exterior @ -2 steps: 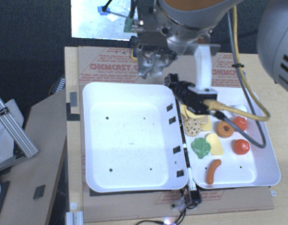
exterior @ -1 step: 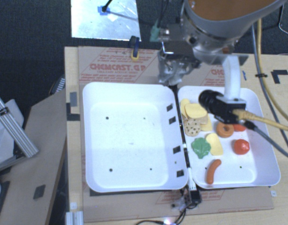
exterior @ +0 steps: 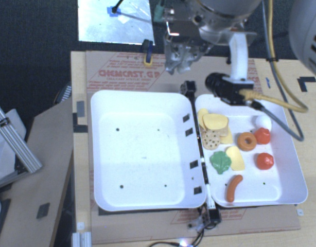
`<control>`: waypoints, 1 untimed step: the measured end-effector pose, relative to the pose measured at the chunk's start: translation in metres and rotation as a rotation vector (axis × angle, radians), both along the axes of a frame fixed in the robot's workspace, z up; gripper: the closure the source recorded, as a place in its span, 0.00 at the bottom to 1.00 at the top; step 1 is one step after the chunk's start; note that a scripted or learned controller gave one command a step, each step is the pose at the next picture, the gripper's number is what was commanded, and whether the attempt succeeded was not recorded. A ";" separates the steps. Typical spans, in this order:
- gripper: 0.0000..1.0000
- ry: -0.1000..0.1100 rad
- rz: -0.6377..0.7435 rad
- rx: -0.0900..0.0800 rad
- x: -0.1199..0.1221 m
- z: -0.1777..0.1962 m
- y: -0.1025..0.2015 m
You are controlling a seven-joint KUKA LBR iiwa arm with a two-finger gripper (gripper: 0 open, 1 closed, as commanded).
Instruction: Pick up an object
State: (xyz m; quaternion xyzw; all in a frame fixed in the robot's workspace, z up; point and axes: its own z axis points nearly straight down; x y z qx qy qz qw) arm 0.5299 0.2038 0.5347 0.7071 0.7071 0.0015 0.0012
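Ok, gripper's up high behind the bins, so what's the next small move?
Probably swing the gripper toward the right bin and start lowering. All the toy food, like the donut and sausage, lies there, and the gripper sits above the bench beyond both bins.

The grey arm [exterior: 225, 4] enters from the upper right, its orange band cut by the top edge of the frame. Below the broad wrist housing hangs the metal pincer [exterior: 179, 63], raised high and pointing down, blurred, near the top centre of the view. A white bracket and a black module are mounted at the wrist's right side.
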 end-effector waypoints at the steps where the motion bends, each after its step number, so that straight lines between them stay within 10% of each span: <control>1: 1.00 0.001 0.005 0.000 0.022 0.000 0.031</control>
